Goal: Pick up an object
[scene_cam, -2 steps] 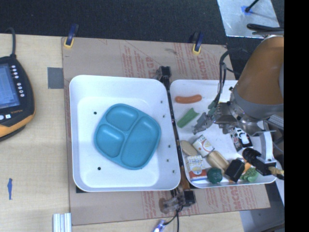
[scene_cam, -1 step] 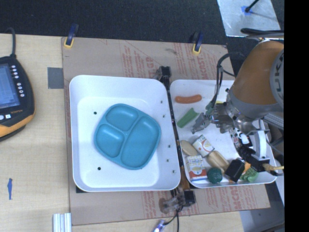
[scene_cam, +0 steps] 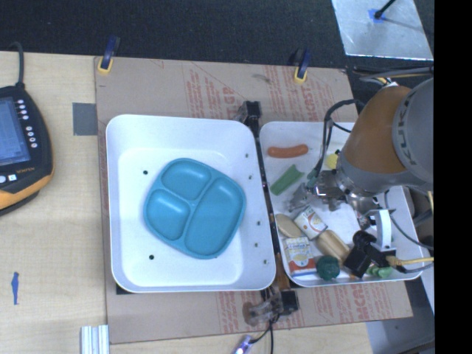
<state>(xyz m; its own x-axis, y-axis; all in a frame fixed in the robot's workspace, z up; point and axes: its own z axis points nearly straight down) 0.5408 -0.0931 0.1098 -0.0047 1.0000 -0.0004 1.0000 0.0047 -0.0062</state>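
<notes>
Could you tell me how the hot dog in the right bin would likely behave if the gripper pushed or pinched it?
The hot dog is a slim, rounded cylinder lying flat, so a sideways nudge would probably roll it. Its smooth, glossy look suggests a light plastic toy, perhaps slippery in a pinch. It lies apart near the right bin back wall, so it could slide against that wall.

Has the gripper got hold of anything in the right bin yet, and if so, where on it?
Cannot be told. The gripper is down in the right bin among the clutter, close to the green piece, but the arm's wrist hides the contact, so no hold is visible.
</notes>
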